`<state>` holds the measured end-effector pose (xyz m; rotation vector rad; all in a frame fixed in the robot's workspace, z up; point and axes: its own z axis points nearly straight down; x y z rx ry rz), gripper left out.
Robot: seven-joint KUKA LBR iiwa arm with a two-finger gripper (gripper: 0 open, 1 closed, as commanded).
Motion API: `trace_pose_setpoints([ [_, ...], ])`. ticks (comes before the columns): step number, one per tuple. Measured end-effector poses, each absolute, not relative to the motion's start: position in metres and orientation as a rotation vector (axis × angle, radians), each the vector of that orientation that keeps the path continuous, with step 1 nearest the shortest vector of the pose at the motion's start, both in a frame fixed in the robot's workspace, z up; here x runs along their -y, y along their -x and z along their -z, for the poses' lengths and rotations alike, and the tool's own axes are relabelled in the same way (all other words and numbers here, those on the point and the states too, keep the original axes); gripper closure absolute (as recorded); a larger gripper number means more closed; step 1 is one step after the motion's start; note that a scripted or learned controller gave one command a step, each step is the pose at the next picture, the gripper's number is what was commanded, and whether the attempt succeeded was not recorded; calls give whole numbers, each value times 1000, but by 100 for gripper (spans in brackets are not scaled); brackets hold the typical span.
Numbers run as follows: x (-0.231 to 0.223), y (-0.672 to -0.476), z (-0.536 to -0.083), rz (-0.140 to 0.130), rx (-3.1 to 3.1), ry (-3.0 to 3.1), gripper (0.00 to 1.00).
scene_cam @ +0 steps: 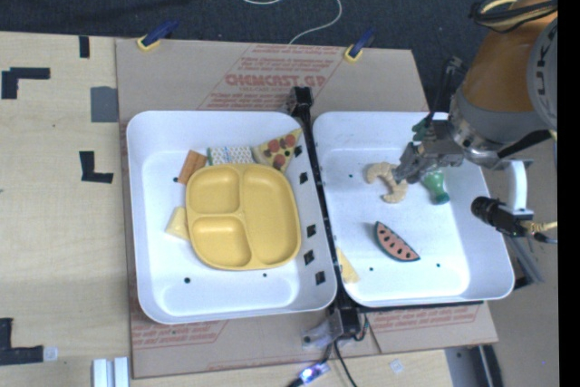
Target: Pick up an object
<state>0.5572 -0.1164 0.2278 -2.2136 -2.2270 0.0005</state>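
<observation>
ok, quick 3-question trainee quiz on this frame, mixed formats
1. True or false: the yellow divided plate lies in the right bin.
2. Which item lies nearest the front of the right bin? A) watermelon slice B) green piece C) beige piece
3. Fill in: the tool hovers over the ___ bin.

Key: 1. False, it lies in the left bin. 2. A. 3. right.
</observation>
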Motion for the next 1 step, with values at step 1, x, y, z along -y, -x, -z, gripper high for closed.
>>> trace_pose_setpoints([
  [1, 60, -567, -236, 1, 2229, 2211, 100],
])
